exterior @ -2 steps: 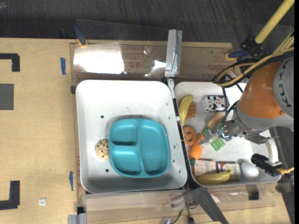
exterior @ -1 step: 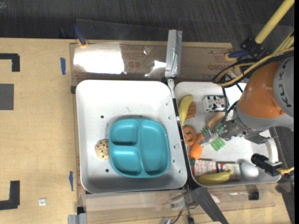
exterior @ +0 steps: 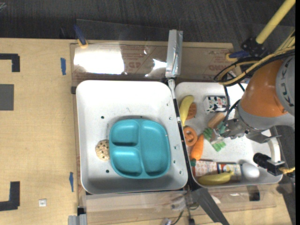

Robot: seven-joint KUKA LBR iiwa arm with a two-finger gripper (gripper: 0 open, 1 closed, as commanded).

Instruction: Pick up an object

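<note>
Gripper (exterior: 224, 131) low in right bin (exterior: 253, 151), can't tell its state; green item (exterior: 217, 143) just under it, carrot (exterior: 198, 147) & bananas (exterior: 186, 108) near. Left bin (exterior: 89, 125) w/ teal tray (exterior: 139, 147), cookie (exterior: 102, 150) beside it

A dark grey carpeted floor (exterior: 140, 3) runs across the top of the view. Below it lies a light tan wooden bench top (exterior: 33, 125), which carries black rectangular markings (exterior: 10, 62) near its left edge and short strips of blue tape (exterior: 63, 65). A clear plastic sheet (exterior: 117, 55) lies along the bench's far edge and catches a bright glare from overhead light. A strip of silver tape (exterior: 173, 53) stands at that sheet's right end. A yellow pole (exterior: 279, 13) slants across the floor at the upper right corner.
</note>
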